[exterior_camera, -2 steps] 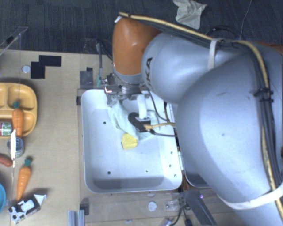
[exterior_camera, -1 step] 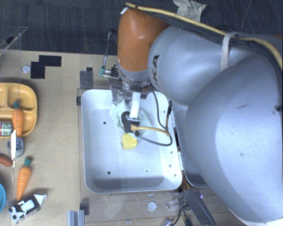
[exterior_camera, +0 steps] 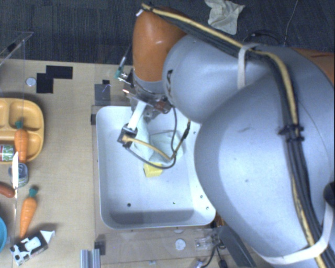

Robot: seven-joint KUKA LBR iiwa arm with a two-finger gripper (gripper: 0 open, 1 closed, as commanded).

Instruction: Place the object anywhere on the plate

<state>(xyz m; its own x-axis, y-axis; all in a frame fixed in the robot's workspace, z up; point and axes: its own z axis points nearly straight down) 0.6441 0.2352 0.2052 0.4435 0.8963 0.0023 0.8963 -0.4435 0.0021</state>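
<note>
One yellow scrap is seen in one white bin near the end effector, whose grip cannot be told. Two carrots are counted at left, one on the single plate.

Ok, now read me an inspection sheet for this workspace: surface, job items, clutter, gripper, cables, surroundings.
Surface: white bin on a tan bench; the near part of the bin's floor is bare.
Job's things: small yellow piece lying in the bin; a pale shape just beyond it may be the plate, cannot tell.
Clutter: left of the bin, a yellow divided tray with a carrot on it, a knife, a second carrot and a cow-patterned carton.
Gripper: gripper over the bin's far half; whether it holds anything cannot be told.
Cables: bundle strapped along the arm.
Surroundings: crumpled cloth on the dark floor beyond the bench.
</note>
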